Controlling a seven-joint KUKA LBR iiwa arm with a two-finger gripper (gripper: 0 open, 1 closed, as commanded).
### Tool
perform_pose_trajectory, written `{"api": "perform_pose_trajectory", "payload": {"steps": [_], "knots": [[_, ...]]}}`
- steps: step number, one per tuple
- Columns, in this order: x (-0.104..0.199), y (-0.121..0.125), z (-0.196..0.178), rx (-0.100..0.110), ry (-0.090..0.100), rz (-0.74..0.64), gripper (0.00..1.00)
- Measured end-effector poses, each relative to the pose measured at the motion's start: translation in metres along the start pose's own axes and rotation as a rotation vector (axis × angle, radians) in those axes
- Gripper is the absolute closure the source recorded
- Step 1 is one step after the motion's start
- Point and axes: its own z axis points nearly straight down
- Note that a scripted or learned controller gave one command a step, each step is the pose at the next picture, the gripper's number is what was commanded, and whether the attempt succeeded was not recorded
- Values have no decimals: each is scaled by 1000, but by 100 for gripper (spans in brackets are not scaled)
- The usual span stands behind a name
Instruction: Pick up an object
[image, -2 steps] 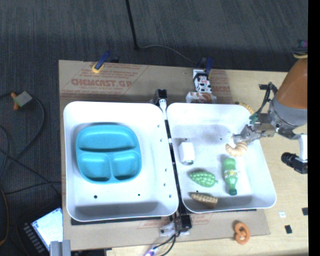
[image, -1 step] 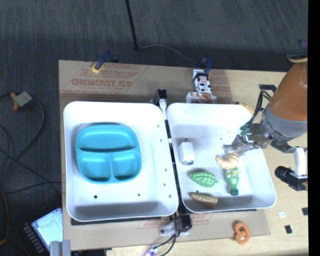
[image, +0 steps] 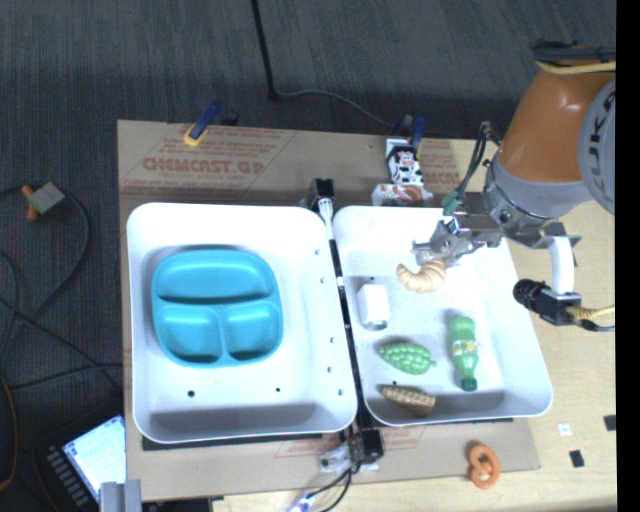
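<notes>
My gripper (image: 440, 246) hangs over the back middle of the right bin (image: 533, 392), just above and slightly right of a tan croissant (image: 421, 278); whether it touches the croissant I cannot tell. Further forward in the same bin lie a white cylinder (image: 373, 305), a bumpy green fruit (image: 405, 356), a green bottle (image: 462, 350) and a brown bread piece (image: 407, 399). None of these is lifted off the bin floor.
The left bin (image: 140, 232) holds a blue divided plate (image: 214, 304). A small orange pretzel (image: 483, 464) lies on the bench in front of the right bin. The arm's orange band (image: 550, 110) looms at the right.
</notes>
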Motion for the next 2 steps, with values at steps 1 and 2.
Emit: {"api": "perform_pose_trajectory", "payload": {"steps": [1, 2], "knots": [[60, -37, 6, 2, 0, 1, 100], [134, -78, 38, 4, 0, 0, 100]]}}
